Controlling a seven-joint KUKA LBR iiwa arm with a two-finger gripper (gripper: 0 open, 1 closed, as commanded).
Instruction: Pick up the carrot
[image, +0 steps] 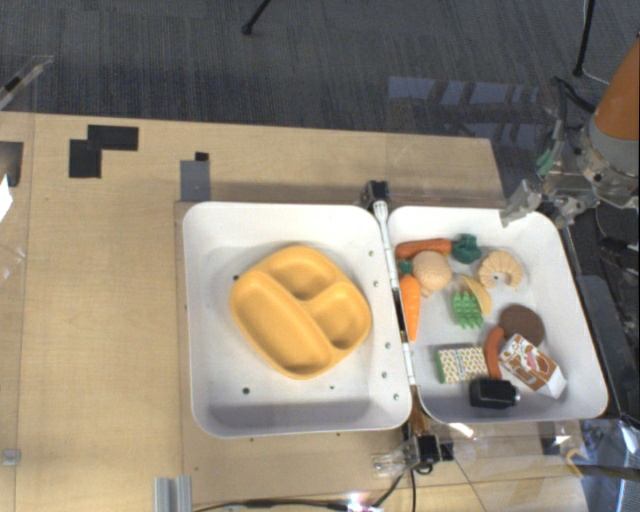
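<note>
Left bin (200, 300): one yellow divided plate (300, 312), centred. Right bin (575, 330): carrot (409, 303) lying lengthwise against the left wall, green top toward the far end; a second carrot (424, 248) across the far left corner, next to a dark green piece (465, 249); round bun (432, 270); croissant (501, 268); green ridged toy (466, 305); brown disc (522, 323); small carton (530, 363); black block (493, 392). Gripper (525, 200): above the right bin's far right corner, well apart from both carrots; whether clenched or released cannot be told.
</note>
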